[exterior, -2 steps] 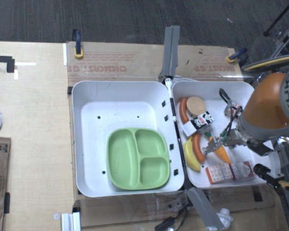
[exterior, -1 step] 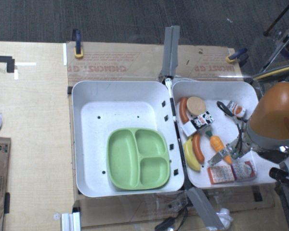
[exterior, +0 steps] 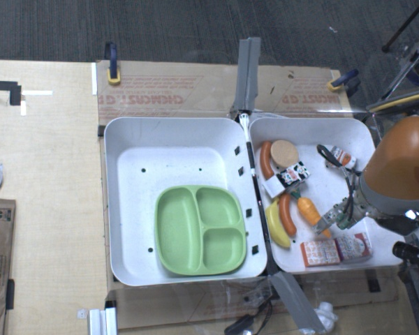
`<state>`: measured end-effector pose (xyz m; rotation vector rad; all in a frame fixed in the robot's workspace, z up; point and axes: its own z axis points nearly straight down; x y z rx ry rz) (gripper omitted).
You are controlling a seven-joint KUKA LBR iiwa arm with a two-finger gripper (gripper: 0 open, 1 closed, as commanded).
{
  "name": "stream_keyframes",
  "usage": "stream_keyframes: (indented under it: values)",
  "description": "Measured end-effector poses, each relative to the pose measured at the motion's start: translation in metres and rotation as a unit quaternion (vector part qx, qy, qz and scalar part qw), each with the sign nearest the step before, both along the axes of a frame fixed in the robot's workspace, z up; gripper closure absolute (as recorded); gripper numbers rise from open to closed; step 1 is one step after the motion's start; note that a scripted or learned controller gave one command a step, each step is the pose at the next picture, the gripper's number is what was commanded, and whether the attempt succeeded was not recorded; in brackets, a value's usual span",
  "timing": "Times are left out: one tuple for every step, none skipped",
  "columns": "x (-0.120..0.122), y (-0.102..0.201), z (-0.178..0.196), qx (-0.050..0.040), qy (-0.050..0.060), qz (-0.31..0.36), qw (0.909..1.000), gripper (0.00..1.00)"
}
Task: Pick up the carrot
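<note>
The gripper (exterior: 333, 221) hangs just right of the carrot (exterior: 308, 210), which lies ungrasped in the bin (exterior: 363, 128); whether it is clenched cannot be told.

The arm (exterior: 398, 169) comes in from the right side and bends down over the right part of the bench. Its orange band is on top, wide and round, and the grey wrist is under it, pointing to the left and a little to the near side. At the end is the gripper (exterior: 329, 222), low and tilted. I cannot see from here how the two fingers stand, they are too small and blurred.
</note>
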<state>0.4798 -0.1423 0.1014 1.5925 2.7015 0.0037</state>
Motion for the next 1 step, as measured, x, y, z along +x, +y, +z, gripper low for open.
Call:
stream_keyframes:
  values:
    - [-0.0018, 0.0570, 0.0895, 0.0005, 0.003, -0.236, 0.9718, 1.00]
